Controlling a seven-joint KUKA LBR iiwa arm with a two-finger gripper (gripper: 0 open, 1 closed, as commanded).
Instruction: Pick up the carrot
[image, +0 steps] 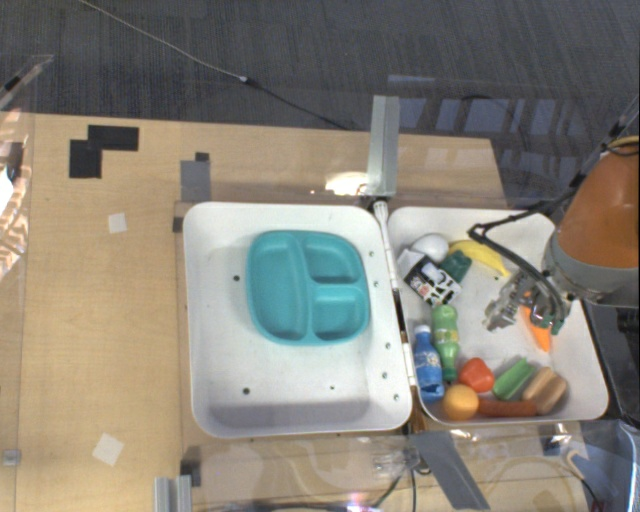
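The carrot (541, 336) is a small orange piece with a green top, lying near the right wall of the right bin (590, 372). My gripper (520, 306) hangs low over the bin, just left of and above the carrot, and its metal parts overlap the carrot's green end. The grey wrist with its orange band (600, 225) comes in from the right and covers the bin's far right corner. Whether the carrot is touched by the gripper is not clear from this angle.
The right bin also holds a banana (481, 257), a black-and-white cube (432, 284), a green bottle (444, 326), a blue bottle (427, 366), a red pepper (476, 374), an orange (460, 402) and a bun (545, 388). A teal divided plate (305, 285) lies in the left bin (215, 330).
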